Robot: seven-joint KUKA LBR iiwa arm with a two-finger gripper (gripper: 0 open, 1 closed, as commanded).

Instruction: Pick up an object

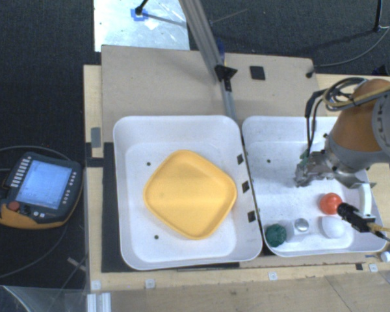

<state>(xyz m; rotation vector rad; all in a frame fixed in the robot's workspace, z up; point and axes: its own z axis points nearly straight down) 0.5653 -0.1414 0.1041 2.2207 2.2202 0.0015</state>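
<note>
Camera view is showing the arm [361, 129] reaching in over the right bin [273, 125], with the tool [304, 174] hanging low above a bare patch of that bin's floor, near its middle. Whether the tool is released or clenched is not showing from this angle, so I cannot tell; nothing is visibly sitting in it.

The likely targets are lying along the near edge of the same bin: an orange ball [330, 203] just beside the tool on its near-right, a white lump [332, 226] right below the ball, a small silver piece [301, 225] next to that, and a green lump [275, 233] in the near-left corner. A yellow dish [190, 193] is lying alone in the left bin [133, 135], well apart from the tool. Both bins are resting on the counter [156, 77].

Judging by this, the pick is not yet happening: every object is resting on a bin floor, and the whole grasp and lift are waiting to be done.
</note>
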